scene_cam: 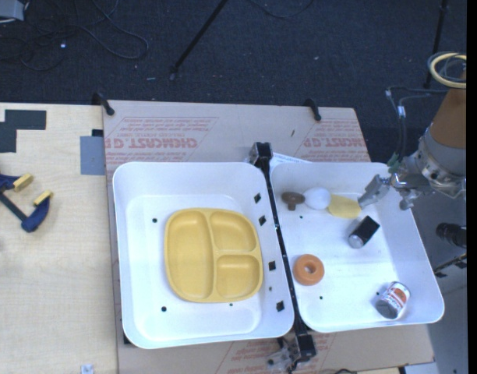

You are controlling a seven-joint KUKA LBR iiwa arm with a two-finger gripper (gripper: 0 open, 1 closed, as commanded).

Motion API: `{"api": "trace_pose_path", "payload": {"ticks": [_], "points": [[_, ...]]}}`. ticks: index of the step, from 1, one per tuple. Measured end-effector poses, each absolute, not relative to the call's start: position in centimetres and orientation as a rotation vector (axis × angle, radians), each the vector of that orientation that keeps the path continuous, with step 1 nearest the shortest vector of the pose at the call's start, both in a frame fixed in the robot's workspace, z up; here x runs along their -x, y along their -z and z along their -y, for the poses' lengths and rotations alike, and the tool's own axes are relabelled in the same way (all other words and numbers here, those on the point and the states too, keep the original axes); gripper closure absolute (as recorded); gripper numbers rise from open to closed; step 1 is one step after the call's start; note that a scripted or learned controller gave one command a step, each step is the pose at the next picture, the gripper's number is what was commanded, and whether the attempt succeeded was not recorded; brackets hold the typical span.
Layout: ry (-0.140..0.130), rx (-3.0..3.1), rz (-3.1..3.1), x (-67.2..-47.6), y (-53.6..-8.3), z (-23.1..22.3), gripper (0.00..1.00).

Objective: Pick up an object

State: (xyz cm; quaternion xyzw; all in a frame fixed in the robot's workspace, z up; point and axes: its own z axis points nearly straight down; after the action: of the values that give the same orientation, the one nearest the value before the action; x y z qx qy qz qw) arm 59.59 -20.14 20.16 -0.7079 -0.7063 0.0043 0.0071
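The right bin [410,248] holds several small items: a brown mushroom-shaped piece [292,200], a white ball [317,199], a flat yellow piece [344,206], a black cylinder [364,231], an orange ring [309,269] and a small can [392,300]. My gripper [388,195] hangs over the bin's far right part, just above and right of the black cylinder and beside the yellow piece. Its fingers are spread open with nothing between them.
The left bin [137,209] carries a yellow divided plate [213,254]. A black divider [273,232] runs between the bins. Blue and yellow clamps [24,201] lie on the wooden bench at the far left. Cardboard lies under both bins.
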Motion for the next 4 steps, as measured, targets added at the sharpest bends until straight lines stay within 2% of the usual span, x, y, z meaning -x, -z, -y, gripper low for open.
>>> {"api": "trace_pose_path", "payload": {"ticks": [1,2,3,4], "points": [[-0.002,2.220,2.219,-59.9,-21.0,20.2,0.00],[-0.005,2.218,2.218,-59.6,-15.4,21.1,0.00],[-0.005,2.213,2.222,-60.5,-10.5,21.2,0.00],[-0.003,2.213,2.225,-60.5,-8.7,21.0,0.00]]}}
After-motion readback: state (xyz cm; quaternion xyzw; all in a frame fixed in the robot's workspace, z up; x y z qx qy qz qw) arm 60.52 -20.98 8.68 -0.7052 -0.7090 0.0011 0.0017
